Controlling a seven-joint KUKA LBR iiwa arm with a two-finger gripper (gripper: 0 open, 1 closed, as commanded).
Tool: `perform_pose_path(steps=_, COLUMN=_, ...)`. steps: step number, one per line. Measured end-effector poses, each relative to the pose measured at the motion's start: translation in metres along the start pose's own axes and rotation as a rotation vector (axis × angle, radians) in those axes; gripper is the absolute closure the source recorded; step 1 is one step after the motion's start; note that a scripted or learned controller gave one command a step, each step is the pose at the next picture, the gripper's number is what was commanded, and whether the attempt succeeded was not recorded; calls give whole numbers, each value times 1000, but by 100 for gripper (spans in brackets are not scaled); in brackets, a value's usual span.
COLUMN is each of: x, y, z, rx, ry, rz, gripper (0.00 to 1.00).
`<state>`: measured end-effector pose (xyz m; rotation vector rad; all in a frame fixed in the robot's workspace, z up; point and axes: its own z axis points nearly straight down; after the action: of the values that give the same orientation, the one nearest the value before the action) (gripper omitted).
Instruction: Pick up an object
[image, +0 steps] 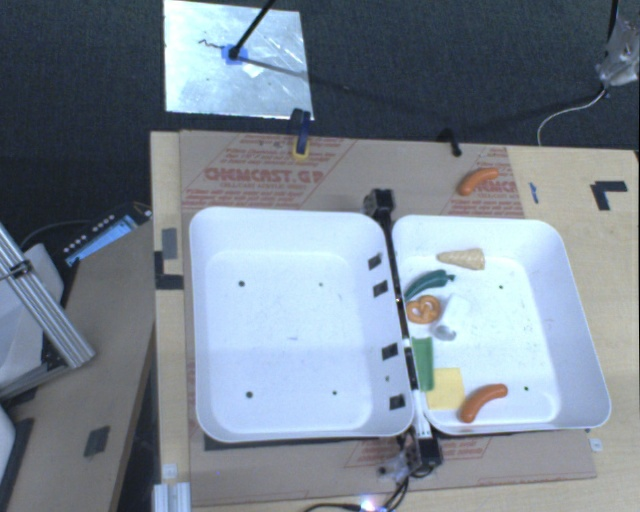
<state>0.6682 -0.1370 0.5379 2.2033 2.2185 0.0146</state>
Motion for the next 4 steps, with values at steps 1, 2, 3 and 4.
perform_pose_path(steps=1, x=-20, y=-40, z=1, rx=14, ry=3, rz=7, gripper=100)
perform_pose_path(steps=2, x=-45, y=1, z=4, rx=14, ry=1, rz=6, gripper=100)
perform_pose_path(steps=3, x=-59, y=-43, z=1, rx=14, ry=2, rz=7, gripper=100)
perform_pose_path(steps=4, x=-69, y=1, z=3, rx=13, ry=1, rz=2, gripper=100)
